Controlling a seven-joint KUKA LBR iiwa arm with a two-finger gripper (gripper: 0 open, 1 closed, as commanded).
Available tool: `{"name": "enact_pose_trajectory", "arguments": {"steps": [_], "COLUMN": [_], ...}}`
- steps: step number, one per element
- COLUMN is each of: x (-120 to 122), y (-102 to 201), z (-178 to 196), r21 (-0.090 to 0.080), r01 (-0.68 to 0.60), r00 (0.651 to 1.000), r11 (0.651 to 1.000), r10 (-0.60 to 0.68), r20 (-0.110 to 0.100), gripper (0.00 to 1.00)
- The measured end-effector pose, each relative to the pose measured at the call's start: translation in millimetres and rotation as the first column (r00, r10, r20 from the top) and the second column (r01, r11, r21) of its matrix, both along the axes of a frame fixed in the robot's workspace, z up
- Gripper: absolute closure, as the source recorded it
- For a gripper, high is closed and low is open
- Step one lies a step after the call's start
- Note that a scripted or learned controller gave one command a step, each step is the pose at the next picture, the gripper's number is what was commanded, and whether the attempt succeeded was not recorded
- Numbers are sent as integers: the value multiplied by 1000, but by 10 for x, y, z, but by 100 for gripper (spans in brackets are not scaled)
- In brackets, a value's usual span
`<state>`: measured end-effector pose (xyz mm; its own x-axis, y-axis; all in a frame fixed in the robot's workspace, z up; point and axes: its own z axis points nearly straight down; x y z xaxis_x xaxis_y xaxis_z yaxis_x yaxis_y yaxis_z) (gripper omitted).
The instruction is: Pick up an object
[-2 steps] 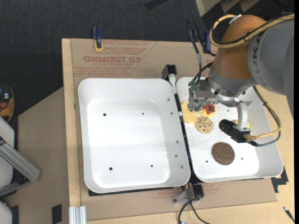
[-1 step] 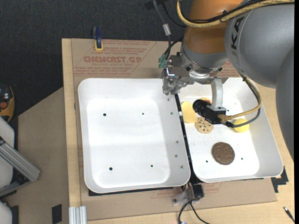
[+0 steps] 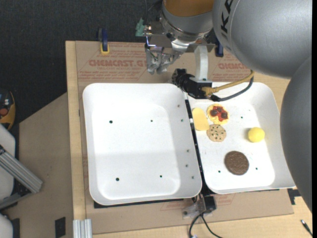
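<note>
My gripper (image 3: 159, 63) hangs high above the back edge of the left bin (image 3: 99, 133), with nothing visible between its fingers. The right bin (image 3: 270, 175) holds a pale yellow slice (image 3: 199, 119), a round piece with red topping (image 3: 218, 113), a chocolate-chip cookie (image 3: 216, 133), a yellow ball (image 3: 255, 134) and a dark brown cookie (image 3: 236, 162). All of these lie well below and to the right of the gripper.
The grey arm (image 3: 267, 29) with its orange band fills the upper right and overhangs the right bin's far side. A black cable fitting (image 3: 190, 86) sits at the back where the two bins meet. A blue clamp (image 3: 103, 39) stands at the board's back left.
</note>
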<state>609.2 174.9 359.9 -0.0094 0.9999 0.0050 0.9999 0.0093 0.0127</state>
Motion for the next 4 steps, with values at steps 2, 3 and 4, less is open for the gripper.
{"name": "enact_pose_trajectory", "arguments": {"steps": [2,3,4], "x": [383,580,571], "y": [495,494,499], "z": [-683,-688,-687], "r21": [-5,-5,-5], "r01": [8,8,8], "r00": [1000,1000,1000], "r11": [1000,1000,1000], "r10": [-8,-8,-8], "r20": [-10,-9,-11], "gripper": [100,100,100]}}
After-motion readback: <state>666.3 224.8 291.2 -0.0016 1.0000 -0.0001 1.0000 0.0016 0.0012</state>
